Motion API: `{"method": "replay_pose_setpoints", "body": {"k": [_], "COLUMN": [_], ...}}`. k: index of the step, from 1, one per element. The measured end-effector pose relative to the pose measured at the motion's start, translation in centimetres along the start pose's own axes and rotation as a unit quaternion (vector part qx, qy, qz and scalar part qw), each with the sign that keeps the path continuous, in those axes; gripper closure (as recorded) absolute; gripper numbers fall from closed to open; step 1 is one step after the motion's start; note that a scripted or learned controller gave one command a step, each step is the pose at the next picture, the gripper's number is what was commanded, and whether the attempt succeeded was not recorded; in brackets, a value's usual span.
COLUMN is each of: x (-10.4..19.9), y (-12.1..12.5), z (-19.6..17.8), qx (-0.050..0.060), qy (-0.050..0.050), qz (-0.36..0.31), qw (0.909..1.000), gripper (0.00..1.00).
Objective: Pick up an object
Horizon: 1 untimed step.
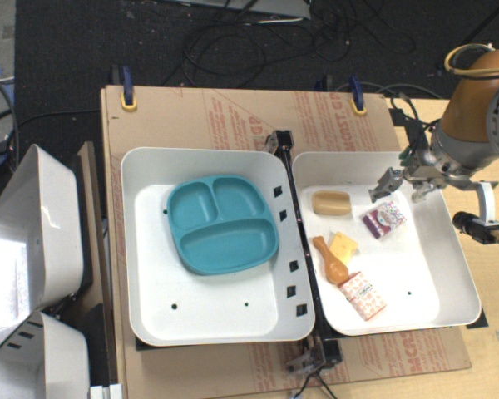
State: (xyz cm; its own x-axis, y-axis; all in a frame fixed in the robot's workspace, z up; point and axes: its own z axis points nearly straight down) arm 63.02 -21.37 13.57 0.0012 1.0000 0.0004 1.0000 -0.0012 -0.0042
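In the right bin (449, 248) lie a tan block (331, 203), a purple and white packet (384, 219), a yellow piece (343, 245), an orange spoon (333, 261) and a red and white packet (364, 296). My gripper (402, 189) hangs over the bin's far side, just above and behind the purple packet. Its fingers stand open and apart, with nothing between them.
The left bin (150, 306) holds a teal divided plate (223, 224). A black divider with clips (293, 223) runs between the bins. The arm's orange band (470, 98) rises at the right. Grey boxes (33, 239) stand off the bench's left edge.
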Motion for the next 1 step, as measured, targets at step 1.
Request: {"method": "replay_pose_setpoints", "body": {"k": [1], "x": [0.0], "y": [0.18], "z": [-1.41], "qx": [-0.003], "qy": [-0.001], "qz": [-0.001], "qw": [1.0], "gripper": [1.0]}}
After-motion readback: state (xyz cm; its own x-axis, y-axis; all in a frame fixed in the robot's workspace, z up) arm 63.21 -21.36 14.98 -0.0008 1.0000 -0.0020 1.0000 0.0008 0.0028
